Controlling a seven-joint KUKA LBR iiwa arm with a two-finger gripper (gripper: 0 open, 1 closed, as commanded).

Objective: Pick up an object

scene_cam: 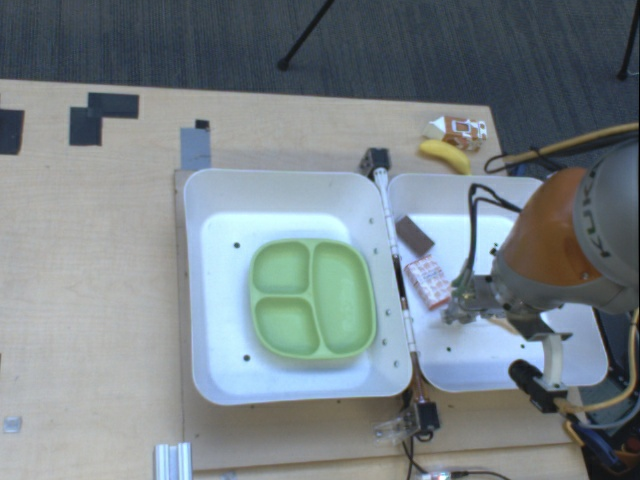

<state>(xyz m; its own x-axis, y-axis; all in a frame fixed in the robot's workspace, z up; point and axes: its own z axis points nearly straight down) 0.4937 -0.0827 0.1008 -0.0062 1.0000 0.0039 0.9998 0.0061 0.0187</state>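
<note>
Pale wooden bench (pixel 90 298) carries two white bins. Nearest, the gripper (pixel 462 306) hangs low in the right bin (pixel 480 368); whether it grips anything I cannot tell. Just beside it lies a red-and-white packet (pixel 428 281), long axis slanting from upper left to lower right. Beyond lies a brown block (pixel 414 235). Judging by the packet's closeness to the bin wall, a descent could nudge it away.
</note>
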